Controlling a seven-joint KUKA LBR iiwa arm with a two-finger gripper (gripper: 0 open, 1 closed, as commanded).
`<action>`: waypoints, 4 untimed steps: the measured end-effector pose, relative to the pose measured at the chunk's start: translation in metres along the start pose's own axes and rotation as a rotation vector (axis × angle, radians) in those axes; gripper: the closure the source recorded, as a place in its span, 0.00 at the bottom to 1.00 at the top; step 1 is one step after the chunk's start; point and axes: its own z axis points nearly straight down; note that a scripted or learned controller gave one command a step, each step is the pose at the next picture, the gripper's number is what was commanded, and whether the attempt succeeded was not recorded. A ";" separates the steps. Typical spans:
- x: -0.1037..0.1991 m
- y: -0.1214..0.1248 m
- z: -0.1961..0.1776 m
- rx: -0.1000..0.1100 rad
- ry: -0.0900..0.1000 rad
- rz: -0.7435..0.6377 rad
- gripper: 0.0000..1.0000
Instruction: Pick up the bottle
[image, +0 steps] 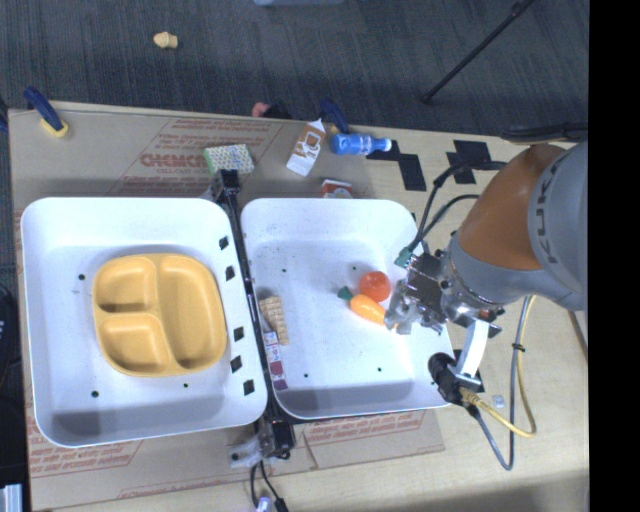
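Observation:
A small blue bottle (352, 145) lies on its side on the cardboard behind the right bin (330, 385), outside both bins. My gripper (402, 312) hangs low over the right side of that bin, right beside an orange carrot (366, 309) and an orange-red round fruit (374, 285). The bottle is well apart from the gripper, toward the back. Nothing shows in the gripper's grasp.
A tan ridged cracker-like piece (272, 318) lies at the right bin's left wall. The left bin (60, 400) holds a yellow divided plate (160, 312). A small carton (307, 148) and a green-patterned block (229, 157) lie on the cardboard near the bottle.

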 end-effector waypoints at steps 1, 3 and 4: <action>-0.037 0.019 0.015 0.001 0.002 0.353 1.00; -0.048 0.025 -0.018 0.001 0.002 0.573 1.00; -0.048 0.025 0.008 0.004 0.002 0.578 1.00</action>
